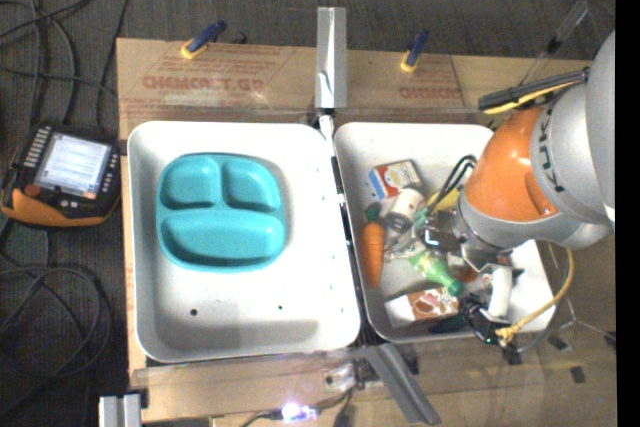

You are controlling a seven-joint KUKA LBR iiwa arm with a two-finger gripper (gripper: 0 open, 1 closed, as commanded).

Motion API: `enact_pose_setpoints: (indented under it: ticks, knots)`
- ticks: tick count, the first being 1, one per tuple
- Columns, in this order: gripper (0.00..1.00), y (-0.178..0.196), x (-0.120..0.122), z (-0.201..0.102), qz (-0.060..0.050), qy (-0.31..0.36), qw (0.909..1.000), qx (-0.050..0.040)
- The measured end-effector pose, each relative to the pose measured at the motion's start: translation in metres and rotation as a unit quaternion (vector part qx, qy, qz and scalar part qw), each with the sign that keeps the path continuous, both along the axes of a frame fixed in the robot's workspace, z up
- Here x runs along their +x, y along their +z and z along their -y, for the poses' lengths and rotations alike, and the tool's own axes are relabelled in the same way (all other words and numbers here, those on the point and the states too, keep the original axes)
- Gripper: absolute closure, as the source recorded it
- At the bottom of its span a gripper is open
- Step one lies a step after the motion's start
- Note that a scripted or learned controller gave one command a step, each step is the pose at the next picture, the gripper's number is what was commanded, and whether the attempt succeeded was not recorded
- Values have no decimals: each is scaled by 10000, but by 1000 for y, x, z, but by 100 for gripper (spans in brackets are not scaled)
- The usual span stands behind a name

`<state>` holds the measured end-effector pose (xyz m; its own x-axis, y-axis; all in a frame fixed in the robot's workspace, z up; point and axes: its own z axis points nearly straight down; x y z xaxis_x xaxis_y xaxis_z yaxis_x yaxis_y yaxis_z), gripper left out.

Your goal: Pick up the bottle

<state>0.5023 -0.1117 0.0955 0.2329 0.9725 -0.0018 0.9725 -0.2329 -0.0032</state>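
**Bottle waits in a crowded bin**

While the green bottle [437, 267] lies on its side in the right bin [350, 215], clutter crowds it: a carrot [371, 253] to its left, cartons [395, 179] above and below. Directly over it hangs the gripper [446, 245], probably lining up a grasp; whether it is open or closed cannot be told. To the left, another bin [145, 315] holds a blue tray [221, 211]; both sit on cardboard over dark carpet

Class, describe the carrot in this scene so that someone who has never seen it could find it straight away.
Start at the right-hand white bin, the one that holds a jumble of small items, not the one with the blue divided tray. Look along its left wall, about halfway down. The carrot lies there lengthwise, the only plain orange, tapered thing among the printed packages.
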Motion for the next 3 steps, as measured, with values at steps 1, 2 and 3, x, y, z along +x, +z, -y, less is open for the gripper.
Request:
enact_pose_setpoints:
  ticks: [1, 2, 3]
  knots:
    - [100, 9, 0, -1, -6, 3, 10000, 20]
    - [100, -4, 22, 32, 111, -1532, 9881, 4]
    - [100, 95, 38, -23, -1, -2731, 9620, -22]
